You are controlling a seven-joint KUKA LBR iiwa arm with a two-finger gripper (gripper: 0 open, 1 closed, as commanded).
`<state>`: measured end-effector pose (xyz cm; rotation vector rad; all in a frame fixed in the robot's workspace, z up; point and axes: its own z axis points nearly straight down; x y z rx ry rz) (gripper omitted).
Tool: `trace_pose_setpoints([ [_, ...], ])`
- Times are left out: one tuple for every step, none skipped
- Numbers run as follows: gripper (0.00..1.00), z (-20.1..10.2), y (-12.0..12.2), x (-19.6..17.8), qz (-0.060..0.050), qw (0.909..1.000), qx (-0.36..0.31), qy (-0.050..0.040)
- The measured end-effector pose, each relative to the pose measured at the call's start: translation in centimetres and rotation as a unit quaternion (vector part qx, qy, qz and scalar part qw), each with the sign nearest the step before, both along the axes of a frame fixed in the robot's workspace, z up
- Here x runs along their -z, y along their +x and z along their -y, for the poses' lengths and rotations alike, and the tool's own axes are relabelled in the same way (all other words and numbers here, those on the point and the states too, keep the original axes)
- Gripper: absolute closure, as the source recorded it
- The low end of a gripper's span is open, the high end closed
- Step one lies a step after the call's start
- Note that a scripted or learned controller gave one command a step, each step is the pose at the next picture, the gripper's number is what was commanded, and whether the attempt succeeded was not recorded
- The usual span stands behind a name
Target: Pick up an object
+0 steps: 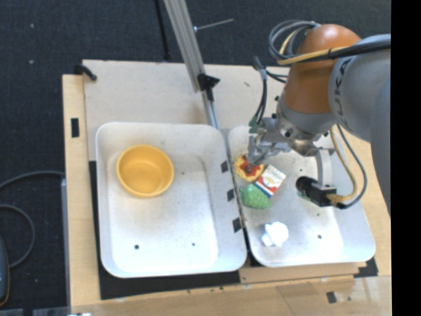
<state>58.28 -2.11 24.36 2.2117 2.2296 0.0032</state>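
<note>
My gripper hangs over the left part of the right bin, under the arm's orange band. Just below its tip lies a small red and yellow object, close against the bin's left wall. A white packet with red and blue print lies to the right of it. A green rounded object sits just in front of both. A crumpled white object lies apart, nearer the bin's front. Whether the gripper touches the red and yellow object is not clear.
A yellow bowl stands in the left bin, at its back left. A slanted metal post rises behind the bins. A black cable fitting hangs from the arm over the right bin.
</note>
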Motion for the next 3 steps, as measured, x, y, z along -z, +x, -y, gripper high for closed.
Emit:
trace_pose_setpoints([
  [1.0, -4.6, 2.0, -0.8, -0.001, 1.0, 0.002, -0.0003],
  [1.0, -10.6, 3.7, -0.2, 0.0, 1.0, 0.0, 0.0],
  [0.0, -10.2, 3.7, -0.2, -0.001, 1.0, 0.002, -0.0016],
])
